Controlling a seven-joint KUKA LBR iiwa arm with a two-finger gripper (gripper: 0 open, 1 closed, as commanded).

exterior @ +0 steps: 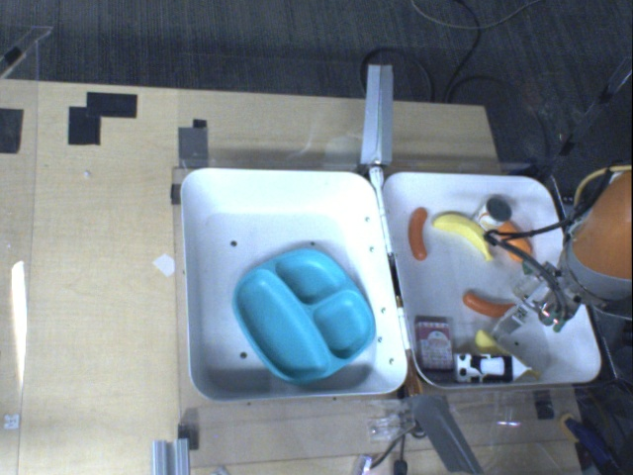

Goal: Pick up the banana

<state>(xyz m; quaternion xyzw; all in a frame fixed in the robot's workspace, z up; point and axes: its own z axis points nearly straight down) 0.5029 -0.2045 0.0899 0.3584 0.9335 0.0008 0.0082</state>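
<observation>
Two white bins side by side on a wooden bench. Left bin: a blue divided tray, tilted. Right bin: banana near the far wall, lying free, between a red sausage to its left and a grey round piece to its right. Nearer the front: a second sausage, a small yellow item, a dark box and a black-and-white bottle. Gripper low over the bin's front right, well apart from the banana, nothing seen held; jaw state cannot be told.
</observation>
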